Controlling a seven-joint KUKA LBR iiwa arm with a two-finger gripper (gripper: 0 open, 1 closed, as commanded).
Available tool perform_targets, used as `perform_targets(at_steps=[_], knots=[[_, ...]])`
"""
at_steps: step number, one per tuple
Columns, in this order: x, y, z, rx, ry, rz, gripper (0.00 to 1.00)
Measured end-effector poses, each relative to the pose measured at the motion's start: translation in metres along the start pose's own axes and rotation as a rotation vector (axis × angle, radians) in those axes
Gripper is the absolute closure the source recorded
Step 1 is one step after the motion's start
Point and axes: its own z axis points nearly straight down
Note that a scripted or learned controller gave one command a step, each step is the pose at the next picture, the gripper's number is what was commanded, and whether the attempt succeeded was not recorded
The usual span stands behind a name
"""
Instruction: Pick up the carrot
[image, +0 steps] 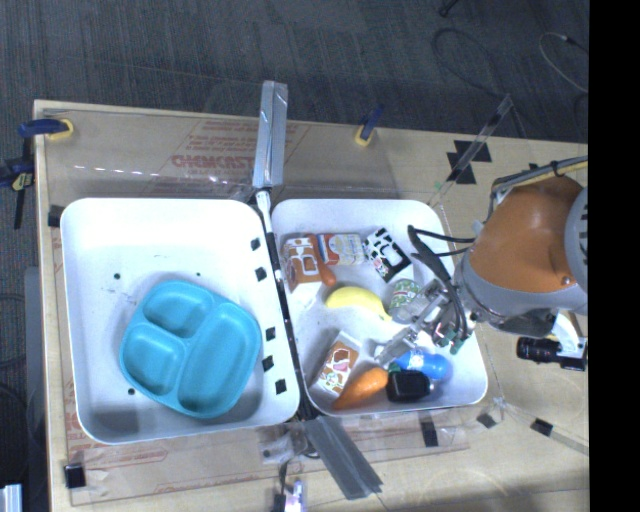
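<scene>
Grey arm is reaching from your right into the right bin; gripper is hovering beside the carrot, its state unclear.

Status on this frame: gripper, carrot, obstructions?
Gripper low in right white bin, above orange carrot, not holding it. Carrot crowded: small carton left, black object right.
</scene>
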Motion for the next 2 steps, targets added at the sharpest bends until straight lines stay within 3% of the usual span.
perform_targets(at_steps=[1,2], knots=[[0.019,0.017,0.050,0.000,0.004,-0.323,0.00],[0.011,0.010,0.023,-0.001,-0.001,-0.643,0.00]])
